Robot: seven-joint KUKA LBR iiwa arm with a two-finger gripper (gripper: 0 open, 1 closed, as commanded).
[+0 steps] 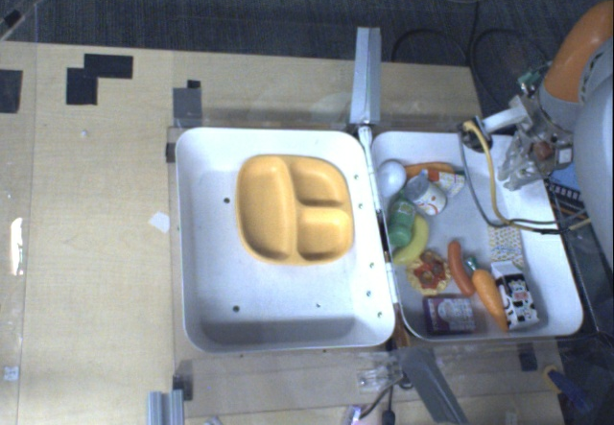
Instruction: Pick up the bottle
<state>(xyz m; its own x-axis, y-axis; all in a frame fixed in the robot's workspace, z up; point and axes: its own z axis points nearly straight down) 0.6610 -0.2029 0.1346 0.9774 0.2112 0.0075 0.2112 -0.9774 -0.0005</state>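
Nearest, along the near edge of the shallow white right-hand bin (566, 318), lie a dark purple packet (449, 315), an orange carrot (489, 295) and a small white box with black print (516, 294). Farther in, a yellow banana (415, 239) curls against a green rounded item (401, 220) close to the wall shared with the white left-hand bin (201, 250), which holds a yellow divided tray (293, 207) on the pale wooden counter (96, 222). The small white and grey plastic bottle with red marks (430, 192) lies beyond these, towards the bin's far-left corner, touching the green item. It looks to be on its side, its long axis running roughly along the far edge, grey end towards the shared wall; which end is the cap I cannot tell. The gripper (523, 160) hangs over the far-right corner, well apart from the bottle, and whether the jaws are released or clenched cannot be told. This reads as the approach step, with 1 grasp not yet begun; the next move calls for crossing towards the far-left corner and closing across the short axis, clear of its neighbours.
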